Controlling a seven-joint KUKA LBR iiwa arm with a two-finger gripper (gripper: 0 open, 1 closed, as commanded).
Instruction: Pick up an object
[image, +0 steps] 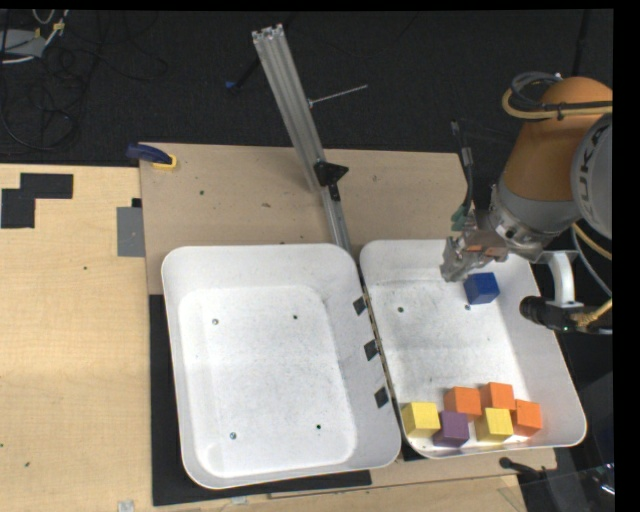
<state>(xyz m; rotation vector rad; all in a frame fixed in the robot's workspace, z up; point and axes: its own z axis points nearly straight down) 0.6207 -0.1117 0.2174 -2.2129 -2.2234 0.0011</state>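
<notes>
Sitting in the right bin's (540, 360) far part, the blue cube (482, 288) looks light, stiff and smooth — best pinched across two flat opposite faces. The gripper (462, 262) hangs just beside its far-left corner; whether it is spread or clenched I cannot tell. The arm (545, 170) reaches in from the right — wrist angled down-left.

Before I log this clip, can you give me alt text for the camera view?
The gripper hangs low in the right bin, beside a blue cube. Orange, yellow and purple cubes cluster at that bin's near edge; the left bin lies alongside.
</notes>
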